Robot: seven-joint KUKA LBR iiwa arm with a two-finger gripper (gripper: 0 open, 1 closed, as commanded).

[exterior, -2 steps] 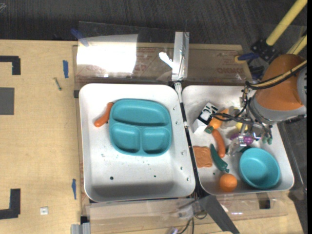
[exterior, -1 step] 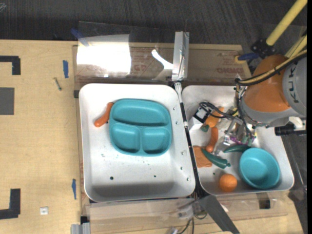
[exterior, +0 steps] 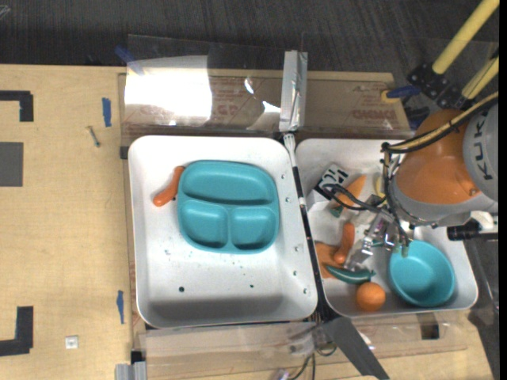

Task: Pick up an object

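Nearest the front edge of the worktop, in the right bin (exterior: pixel 467 295), sit a small orange ball (exterior: pixel 370 295), a dark green pod-shaped piece (exterior: pixel 348 273) and a teal bowl (exterior: pixel 421 273). Just behind them the pincer (exterior: pixel 372 240) hangs low over orange carrot-like pieces (exterior: pixel 346 242); whether it is apart or together I cannot tell. The ball looks light, hard and apt to roll; squeezing across its middle seems best. Farther over, the left bin (exterior: pixel 158 291) holds a teal divided plate (exterior: pixel 228 204) and an orange stick (exterior: pixel 167 188).
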